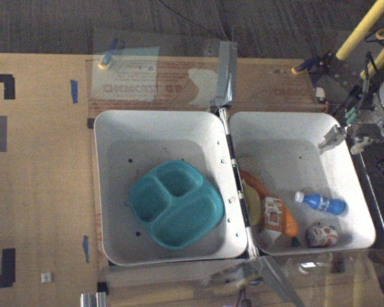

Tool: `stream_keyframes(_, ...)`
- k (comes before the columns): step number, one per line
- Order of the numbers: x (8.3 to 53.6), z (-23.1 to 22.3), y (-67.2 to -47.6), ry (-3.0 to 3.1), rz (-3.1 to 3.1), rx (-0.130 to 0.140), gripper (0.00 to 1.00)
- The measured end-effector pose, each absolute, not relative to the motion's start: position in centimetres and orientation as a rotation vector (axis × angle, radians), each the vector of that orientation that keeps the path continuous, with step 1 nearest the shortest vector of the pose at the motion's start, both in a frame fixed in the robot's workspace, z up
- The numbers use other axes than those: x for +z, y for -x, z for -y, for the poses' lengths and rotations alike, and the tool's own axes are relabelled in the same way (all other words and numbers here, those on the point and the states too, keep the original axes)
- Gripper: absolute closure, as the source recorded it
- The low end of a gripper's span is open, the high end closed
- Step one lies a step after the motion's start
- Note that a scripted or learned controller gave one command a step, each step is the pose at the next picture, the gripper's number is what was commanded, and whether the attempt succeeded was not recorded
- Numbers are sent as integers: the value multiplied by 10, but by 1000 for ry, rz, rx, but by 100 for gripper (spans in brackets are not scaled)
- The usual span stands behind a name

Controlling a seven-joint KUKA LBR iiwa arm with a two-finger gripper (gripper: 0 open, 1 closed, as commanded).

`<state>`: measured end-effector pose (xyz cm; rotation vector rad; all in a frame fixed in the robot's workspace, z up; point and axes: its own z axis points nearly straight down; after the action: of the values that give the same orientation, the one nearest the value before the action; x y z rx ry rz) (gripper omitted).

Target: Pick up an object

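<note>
Right: 1 teal tray, 1 bottle, 1 can.

A tan bench bears two white bins, left and right, touching side by side

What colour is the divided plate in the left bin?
Teal, plain with no pattern; the divided plate shows clearly in the camera view.

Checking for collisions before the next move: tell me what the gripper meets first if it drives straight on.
Probably the bare floor of the right bin. The gripper hangs over its upper right corner; the blue bottle lies nearer the camera. Depth is unclear.
</note>
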<state>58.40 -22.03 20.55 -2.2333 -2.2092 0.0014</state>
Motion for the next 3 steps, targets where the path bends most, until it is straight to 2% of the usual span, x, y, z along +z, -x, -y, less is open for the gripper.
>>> stream_keyframes(1,126,218,-541,2247,2195,1,0)
stream_keyframes(2,126,218,-541,2248,2195,1,0)
stream_keyframes(3,88,209,-523,2246,2202,-12,0)
